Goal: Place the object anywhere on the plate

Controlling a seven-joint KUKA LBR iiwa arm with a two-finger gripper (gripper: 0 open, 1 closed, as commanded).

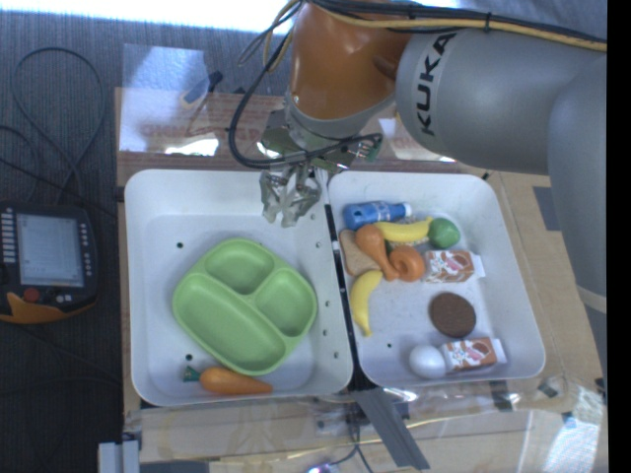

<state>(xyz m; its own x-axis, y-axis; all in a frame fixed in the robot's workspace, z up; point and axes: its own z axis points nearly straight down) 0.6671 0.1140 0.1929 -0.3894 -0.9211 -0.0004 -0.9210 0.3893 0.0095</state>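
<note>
You had a green plate (246, 305) and a carrot (234, 382) in the left bin (148, 264). The right bin (513, 264) held the other toy foods. Your hand (289, 200) hung above the left bin; I couldn't tell its state.

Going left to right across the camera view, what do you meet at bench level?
Control tablet → left bin → green plate → end effector, above the left bin's far right corner → blue bottle → brown cookie → right bin's right rim.
</note>
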